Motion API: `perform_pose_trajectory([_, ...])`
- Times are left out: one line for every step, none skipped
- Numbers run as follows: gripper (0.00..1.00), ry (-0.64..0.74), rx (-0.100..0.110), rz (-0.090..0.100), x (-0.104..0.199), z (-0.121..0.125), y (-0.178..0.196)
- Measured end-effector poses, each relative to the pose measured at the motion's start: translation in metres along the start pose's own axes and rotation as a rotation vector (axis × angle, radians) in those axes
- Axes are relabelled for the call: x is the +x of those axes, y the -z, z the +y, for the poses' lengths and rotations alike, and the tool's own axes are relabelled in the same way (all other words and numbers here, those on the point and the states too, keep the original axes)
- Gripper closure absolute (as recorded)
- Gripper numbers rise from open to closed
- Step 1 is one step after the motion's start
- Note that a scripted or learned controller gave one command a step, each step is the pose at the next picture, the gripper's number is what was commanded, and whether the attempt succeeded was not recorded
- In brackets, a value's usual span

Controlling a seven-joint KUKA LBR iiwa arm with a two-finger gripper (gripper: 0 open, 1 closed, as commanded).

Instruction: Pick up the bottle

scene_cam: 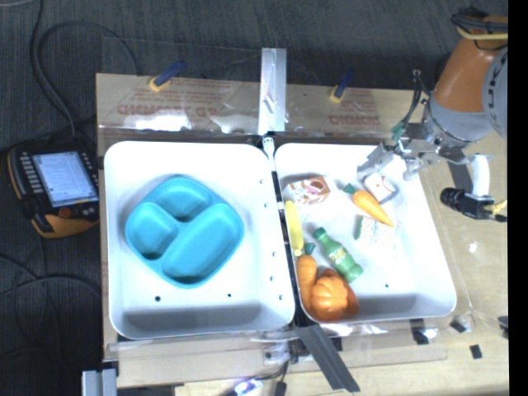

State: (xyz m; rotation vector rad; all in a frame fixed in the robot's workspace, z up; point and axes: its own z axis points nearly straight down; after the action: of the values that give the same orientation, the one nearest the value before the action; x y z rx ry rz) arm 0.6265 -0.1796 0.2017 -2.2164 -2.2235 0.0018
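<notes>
Claw (386, 165) hangs over the upper right corner of the right bin (429, 254); we cannot tell its state. We note the green bottle (337, 256) lying tilted mid-bin, well apart from the claw, with a carrot (373, 205) up and right of it, a pumpkin (330, 295) below and a yellow piece (294, 225) at its left. A blue tray (184, 229) sits in the left bin (124, 304).

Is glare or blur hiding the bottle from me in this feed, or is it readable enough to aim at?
Camera view: the green bottle is soft but readable, its outline distinct against the white right bin; the bin floor is bright without washing it out; the glare sits on the plastic sheet behind the bins; the claw is blurrier, so its state is unclear.
</notes>
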Motion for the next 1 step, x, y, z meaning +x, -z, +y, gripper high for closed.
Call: perform_pose_trajectory([0.0, -0.006, 0.002, -0.001, 0.0157, -0.0553, -0.0666])
